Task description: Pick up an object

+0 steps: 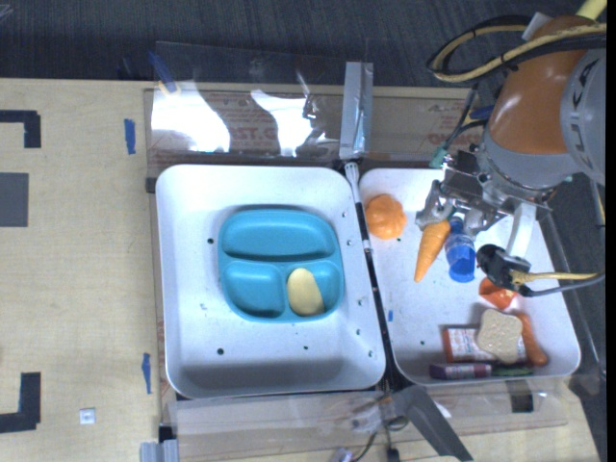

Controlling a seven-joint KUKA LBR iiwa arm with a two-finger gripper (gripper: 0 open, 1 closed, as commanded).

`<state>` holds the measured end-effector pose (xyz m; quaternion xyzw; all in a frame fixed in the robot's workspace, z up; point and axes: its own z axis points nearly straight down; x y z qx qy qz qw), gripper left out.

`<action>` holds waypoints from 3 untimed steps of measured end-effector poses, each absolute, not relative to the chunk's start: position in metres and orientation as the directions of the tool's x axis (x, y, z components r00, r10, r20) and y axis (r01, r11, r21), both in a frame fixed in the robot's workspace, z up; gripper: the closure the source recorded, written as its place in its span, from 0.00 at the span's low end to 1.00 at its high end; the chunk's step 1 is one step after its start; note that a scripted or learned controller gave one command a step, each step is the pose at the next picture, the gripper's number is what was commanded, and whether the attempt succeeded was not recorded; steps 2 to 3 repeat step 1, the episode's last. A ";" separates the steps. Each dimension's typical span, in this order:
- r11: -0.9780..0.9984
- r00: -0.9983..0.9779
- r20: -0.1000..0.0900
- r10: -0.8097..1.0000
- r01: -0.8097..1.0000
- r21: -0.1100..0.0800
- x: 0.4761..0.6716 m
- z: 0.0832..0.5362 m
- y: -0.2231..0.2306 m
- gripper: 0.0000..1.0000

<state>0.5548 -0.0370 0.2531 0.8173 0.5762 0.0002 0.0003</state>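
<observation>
From my remote station I saw the arm [544, 94] reaching in at the upper right of the frame, its orange band above the wrist. The gripper [452, 205] hung low over the upper part of the right bin [414, 340], and whether its fingers were apart or together I could not tell from this angle. A carrot [430, 248] lay tilted just below the gripper, its thick end up against the gripper's body; I could not say that it was between the fingers. An orange ball [386, 216] sat near the bin's upper left corner, just beside the carrot. A blue bottle [461, 255] lay right of the carrot. Toward the lower right of that bin were a slice of bread [500, 335] and a dark marker [472, 370] along the bottom wall. In the left bin [183, 287] sat a blue divided tray [274, 234], with a yellow lemon-like piece [305, 291] in its lower right compartment.
</observation>
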 end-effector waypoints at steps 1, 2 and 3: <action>-0.219 0.219 -0.001 0.976 0.976 -0.001 0.615 0.217 -0.034 1.00; -0.219 0.219 -0.001 0.976 0.976 -0.001 0.615 0.217 -0.034 1.00; -0.219 0.219 -0.001 0.976 0.976 -0.001 0.615 0.217 -0.034 1.00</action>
